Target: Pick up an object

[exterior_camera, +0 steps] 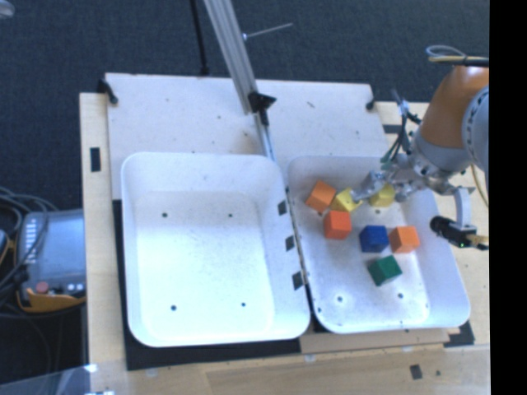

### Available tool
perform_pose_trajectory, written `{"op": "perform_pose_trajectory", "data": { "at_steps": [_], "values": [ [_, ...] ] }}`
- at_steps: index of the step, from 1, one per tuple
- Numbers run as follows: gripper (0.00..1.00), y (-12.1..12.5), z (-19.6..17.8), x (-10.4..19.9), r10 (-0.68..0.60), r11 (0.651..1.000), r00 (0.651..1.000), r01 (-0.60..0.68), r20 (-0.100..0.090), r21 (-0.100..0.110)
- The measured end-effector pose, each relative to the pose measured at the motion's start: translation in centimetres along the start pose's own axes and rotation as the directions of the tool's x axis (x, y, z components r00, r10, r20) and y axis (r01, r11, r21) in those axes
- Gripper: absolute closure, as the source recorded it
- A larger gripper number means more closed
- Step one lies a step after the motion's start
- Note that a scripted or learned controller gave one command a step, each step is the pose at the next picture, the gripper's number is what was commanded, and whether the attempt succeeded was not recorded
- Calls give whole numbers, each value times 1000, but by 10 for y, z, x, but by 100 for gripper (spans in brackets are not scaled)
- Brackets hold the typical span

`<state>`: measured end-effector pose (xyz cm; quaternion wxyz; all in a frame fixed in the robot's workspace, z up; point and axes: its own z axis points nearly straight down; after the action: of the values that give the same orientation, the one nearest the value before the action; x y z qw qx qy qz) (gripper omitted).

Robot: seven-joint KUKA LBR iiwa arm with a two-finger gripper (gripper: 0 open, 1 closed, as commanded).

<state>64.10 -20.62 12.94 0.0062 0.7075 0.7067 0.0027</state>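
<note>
Green block (384, 269); pincer (380, 189) low over yellow blocks (362, 197)

A pale worktop (95, 220) stands on dark carpet (82, 23). A white board (189, 113) covers its far part. A slanted aluminium rail (230, 39) rises from the board's middle toward the top edge of the view, with a thin black pole (198, 31) beside it. Black clips (109, 90) sit at the board's far corners. Off the worktop's left edge, on the carpet, lies a grey box with a screen (53, 249), with dark cables (12, 212) looping around it.
</note>
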Motion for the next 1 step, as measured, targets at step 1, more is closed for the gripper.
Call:
{"op": "perform_pose_trajectory", "data": {
  "at_steps": [1],
  "values": [
    [100,2,-14,-2,1,1000,1000,-1,3,-8]
  ]
}}
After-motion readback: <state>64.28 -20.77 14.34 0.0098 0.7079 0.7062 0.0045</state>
